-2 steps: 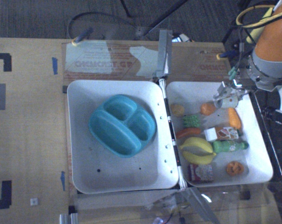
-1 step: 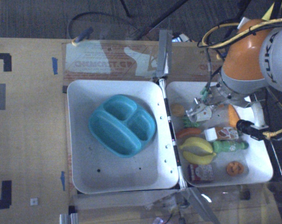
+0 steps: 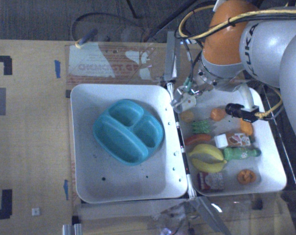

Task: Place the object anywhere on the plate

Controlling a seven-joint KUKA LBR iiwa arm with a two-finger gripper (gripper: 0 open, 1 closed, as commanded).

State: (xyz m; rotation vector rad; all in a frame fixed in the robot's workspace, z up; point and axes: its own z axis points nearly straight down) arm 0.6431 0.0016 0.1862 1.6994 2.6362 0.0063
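Seen from above: your gripper (image 3: 183,101) hangs over the upper-left corner of the right bin (image 3: 275,173), by the rim btwn the two bins; can't tell its state. The blue divided plate (image 3: 128,130) sits in the left bin (image 3: 84,146), nothing on it. Toy food lies in the right bin: bananas (image 3: 207,157), a green bottle (image 3: 241,153), greens (image 3: 201,127), an orange piece (image 3: 217,114). Which one is the task's object, you can't tell.

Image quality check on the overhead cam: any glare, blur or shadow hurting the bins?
Camera view: soft overall, small items in the right bin are blurry, labels unreadable; glare on the clear sheet above the left bin; the arm shows bright highlights; the blue plate is evenly lit with a faint shadow at its lower edge; the gripper is small and smeared.
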